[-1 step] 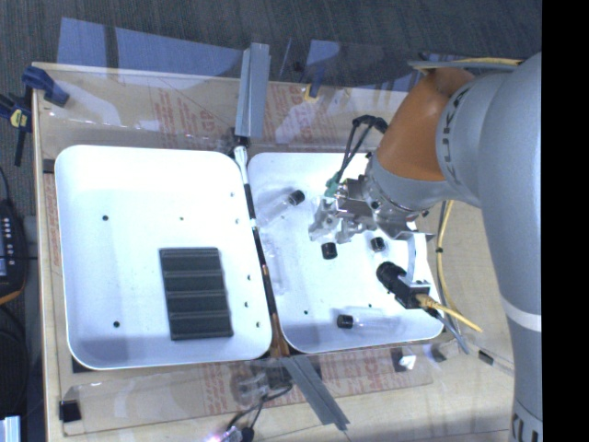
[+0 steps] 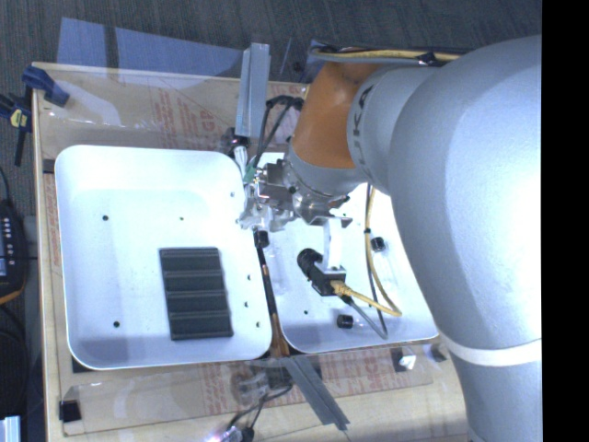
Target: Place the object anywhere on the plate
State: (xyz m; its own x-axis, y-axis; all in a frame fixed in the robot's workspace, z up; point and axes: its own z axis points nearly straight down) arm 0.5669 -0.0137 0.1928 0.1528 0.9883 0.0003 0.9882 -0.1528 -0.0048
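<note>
On my feed, the left bin [image 2: 83, 247] carries one thing: a ribbed black slab [image 2: 195, 293], lying flat and square to the walls, nearer the bin's lower edge and right wall than its centre. I take it for the plate, since nothing else here offers a flat landing surface. Nothing rests on it, so the placing is not yet done.

Moving right, the gripper [image 2: 260, 212] hangs over the raised rims where the two bins meet, toward their upper ends. I cannot tell whether it is released or clenched, and I see nothing held in it.

Further right, the right bin [image 2: 304, 334] is largely covered by the grey arm [image 2: 460, 201]. Near its lower edge sits a small black piece [image 2: 345, 320], well apart from the gripper. My guess is that this is the object to carry.
</note>
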